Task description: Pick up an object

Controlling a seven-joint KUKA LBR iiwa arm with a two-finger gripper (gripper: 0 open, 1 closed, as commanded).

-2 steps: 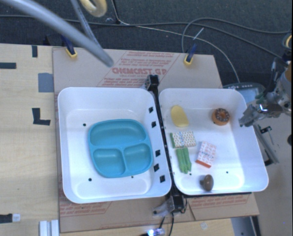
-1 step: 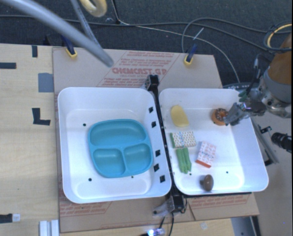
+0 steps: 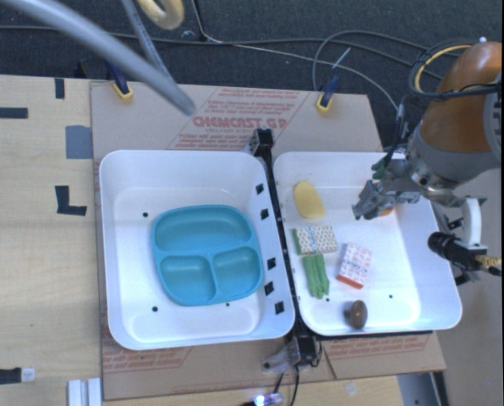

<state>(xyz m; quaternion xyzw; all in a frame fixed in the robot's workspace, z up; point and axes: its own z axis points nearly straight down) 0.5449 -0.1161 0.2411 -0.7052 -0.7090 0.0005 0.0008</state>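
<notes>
Gripper: the gripper (image 3: 372, 207) hangs over the upper right part of the right bin (image 3: 421, 299); whether it is spread or closed, I cannot tell.
Nearest thing: a yellow object (image 3: 309, 200) lies to its left, apart from it, long axis running up-down in the view.
Other candidates: red-and-white packet (image 3: 354, 266) below and slightly left; patterned packet (image 3: 316, 239) and green piece (image 3: 315, 274) further left; brown lump (image 3: 356, 314) near the front wall.
Left bin: blue divided tray (image 3: 207, 254), well apart.
</notes>
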